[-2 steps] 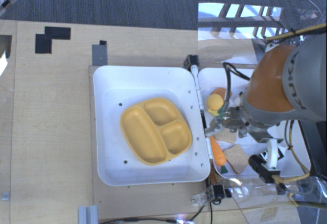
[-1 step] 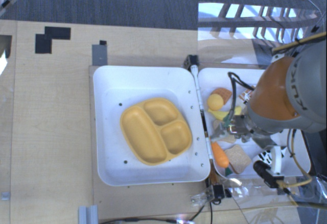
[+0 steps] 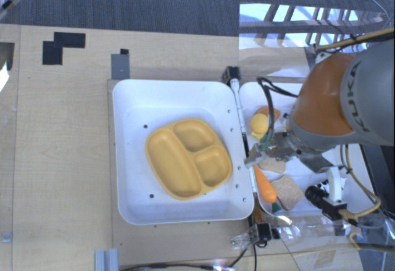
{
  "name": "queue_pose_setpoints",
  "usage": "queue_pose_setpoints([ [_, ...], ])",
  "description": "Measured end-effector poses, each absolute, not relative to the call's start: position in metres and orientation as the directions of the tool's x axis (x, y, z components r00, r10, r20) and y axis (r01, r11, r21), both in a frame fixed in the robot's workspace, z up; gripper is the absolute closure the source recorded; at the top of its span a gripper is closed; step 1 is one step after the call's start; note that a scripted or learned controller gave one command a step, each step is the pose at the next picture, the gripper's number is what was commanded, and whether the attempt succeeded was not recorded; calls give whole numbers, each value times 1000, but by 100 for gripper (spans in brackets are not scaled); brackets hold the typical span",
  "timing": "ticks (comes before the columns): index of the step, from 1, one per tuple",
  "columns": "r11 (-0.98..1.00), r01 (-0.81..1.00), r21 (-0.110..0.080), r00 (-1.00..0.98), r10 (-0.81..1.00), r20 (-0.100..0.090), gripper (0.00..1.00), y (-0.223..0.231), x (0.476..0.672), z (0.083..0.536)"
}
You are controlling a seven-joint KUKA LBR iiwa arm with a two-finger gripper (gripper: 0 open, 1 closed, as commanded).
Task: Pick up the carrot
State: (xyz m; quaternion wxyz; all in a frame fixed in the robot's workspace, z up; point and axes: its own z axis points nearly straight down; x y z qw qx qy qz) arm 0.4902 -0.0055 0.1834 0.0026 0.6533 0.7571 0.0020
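The carrot (image 3: 266, 186) is orange with a green end and lies at the near left of the right bin (image 3: 247, 98), pointing toward the front edge. My gripper (image 3: 264, 154) hangs just beyond the carrot's far end, low over the bin's left side. The arm's orange band and grey wrist cover much of the bin behind it. Nothing shows as held.
A yellow fruit (image 3: 259, 123) and an orange item (image 3: 266, 112) lie farther back in the right bin. A tan bread slice (image 3: 287, 192) sits right of the carrot. The left bin (image 3: 129, 140) holds a yellow divided plate (image 3: 187, 157). Cables run along the front right.
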Motion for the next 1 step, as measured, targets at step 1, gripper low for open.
queue_pose_setpoints([
  [1,156,988,5,-156,988,-2,0,-17,490,183],
])
